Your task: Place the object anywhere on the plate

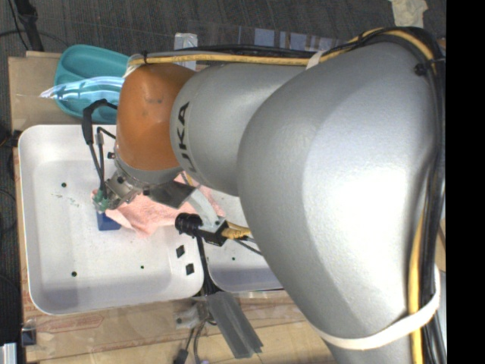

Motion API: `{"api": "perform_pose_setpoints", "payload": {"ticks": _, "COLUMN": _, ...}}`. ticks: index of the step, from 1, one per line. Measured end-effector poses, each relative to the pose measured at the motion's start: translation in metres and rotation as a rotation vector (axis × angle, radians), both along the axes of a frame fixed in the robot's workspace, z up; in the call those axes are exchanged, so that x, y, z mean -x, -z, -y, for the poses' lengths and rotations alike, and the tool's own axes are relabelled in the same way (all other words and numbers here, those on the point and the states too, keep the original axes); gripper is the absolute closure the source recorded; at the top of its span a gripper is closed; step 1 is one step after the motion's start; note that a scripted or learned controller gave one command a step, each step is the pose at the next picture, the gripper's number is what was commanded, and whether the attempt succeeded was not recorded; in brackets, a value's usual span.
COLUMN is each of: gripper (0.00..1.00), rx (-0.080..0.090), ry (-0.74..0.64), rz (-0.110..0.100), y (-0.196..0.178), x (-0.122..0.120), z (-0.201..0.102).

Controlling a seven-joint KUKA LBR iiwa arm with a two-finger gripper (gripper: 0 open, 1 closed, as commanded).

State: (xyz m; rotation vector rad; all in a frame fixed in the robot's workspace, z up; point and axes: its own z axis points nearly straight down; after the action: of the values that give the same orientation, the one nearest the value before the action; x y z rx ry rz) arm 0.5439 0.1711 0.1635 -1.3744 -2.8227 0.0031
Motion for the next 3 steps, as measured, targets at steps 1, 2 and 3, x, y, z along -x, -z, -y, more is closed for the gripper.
{"api": "perform_pose_setpoints", "payload": {"ticks": 1, "gripper": 1.00, "rx": 0.001, "ry": -0.007, "rz": 0.000, "y": -0.025, "x": 0.027, "z": -0.039}}
{"api": "perform_pose_setpoints", "payload": {"ticks": 2, "gripper": 1.00, "rx": -0.001, "ry": -0.146, "rz": 0.005, "y": -0.078, "x": -0.028, "z": 0.028}}
{"api": "perform_pose_setpoints", "payload": {"ticks": 3, "gripper": 1.00, "rx": 0.000, "ry": -0.115, "rz": -0.001, "y": 0.020, "x": -0.024, "z": 0.001}}
